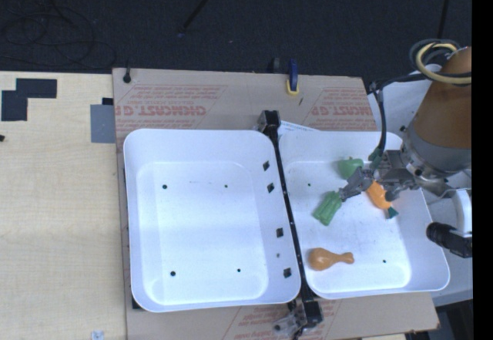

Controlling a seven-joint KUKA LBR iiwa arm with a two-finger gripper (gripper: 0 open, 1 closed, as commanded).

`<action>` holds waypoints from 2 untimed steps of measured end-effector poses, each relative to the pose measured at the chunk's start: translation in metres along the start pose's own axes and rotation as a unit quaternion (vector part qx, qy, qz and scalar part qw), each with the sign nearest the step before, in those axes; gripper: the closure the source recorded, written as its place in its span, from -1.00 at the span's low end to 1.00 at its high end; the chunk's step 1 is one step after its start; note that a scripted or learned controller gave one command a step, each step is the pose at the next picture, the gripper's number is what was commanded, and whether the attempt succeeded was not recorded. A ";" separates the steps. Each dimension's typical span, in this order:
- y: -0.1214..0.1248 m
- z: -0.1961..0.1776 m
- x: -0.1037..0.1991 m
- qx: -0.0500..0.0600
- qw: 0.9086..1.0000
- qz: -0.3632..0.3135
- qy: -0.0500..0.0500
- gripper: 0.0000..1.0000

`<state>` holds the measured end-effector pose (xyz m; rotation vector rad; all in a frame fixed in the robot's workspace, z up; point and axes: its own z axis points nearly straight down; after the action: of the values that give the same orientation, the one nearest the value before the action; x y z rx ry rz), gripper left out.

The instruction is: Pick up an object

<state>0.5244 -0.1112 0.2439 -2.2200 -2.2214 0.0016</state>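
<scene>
We observed two smooth white plastic bins. The right bin contained a ribbed green piece, a pear-shaped tan toy, and an orange object. The claw sat touching the orange object near the right rim; its opening could not be determined.

I count two white bins on the table; four small objects: two green pieces, one orange piece, one tan pear-shaped toy.
</scene>
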 end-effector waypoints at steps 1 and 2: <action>0.010 0.162 -0.044 0.000 1.000 0.002 0.000 -1.00; 0.023 0.046 0.006 -0.005 1.000 -0.002 0.001 -1.00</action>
<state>0.5469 -0.1049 0.1983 -2.2200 -2.2308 -0.0113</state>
